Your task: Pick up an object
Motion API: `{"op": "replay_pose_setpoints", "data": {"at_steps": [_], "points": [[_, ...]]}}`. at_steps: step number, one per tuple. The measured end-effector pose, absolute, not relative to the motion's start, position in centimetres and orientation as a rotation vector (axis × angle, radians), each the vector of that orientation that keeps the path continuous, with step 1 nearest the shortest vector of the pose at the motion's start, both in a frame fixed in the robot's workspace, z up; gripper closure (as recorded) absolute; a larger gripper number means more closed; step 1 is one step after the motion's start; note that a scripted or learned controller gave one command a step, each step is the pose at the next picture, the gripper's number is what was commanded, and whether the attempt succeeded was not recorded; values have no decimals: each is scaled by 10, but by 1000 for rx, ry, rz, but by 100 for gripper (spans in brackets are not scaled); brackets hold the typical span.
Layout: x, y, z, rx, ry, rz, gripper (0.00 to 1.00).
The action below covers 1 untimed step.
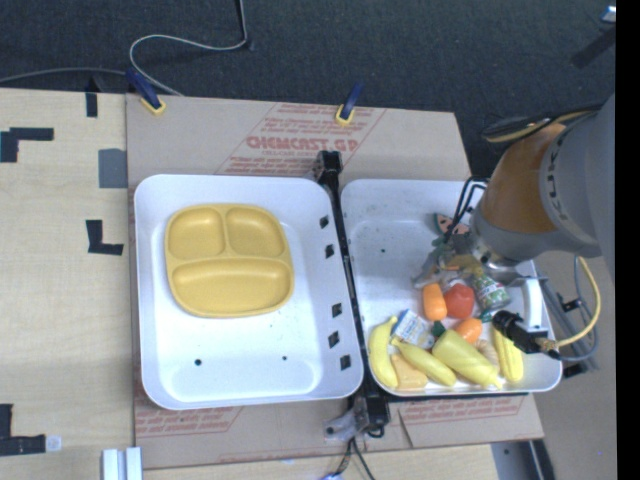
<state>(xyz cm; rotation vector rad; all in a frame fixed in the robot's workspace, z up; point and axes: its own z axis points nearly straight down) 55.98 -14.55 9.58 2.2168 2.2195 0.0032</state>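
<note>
Grey arm (560, 193) — wrist bent low

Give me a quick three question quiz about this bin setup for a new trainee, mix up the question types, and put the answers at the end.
1. True or false: the yellow divided plate lies in the left bin.
2. Multiple choice: where in the right bin does the pile of toy food sit? A) far corner nearest the clamps B) near side, toward the arm C) spread evenly across the floor
3. Fill in: the hand is down in the ____ bin, at the upper edge of the pile.

Key: 1 true; 2 B; 3 right.
</note>
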Motion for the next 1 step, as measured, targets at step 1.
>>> {"op": "replay_pose_setpoints", "data": {"at_steps": [1], "points": [[541, -61, 184, 2219, 2225, 0, 100]]}}
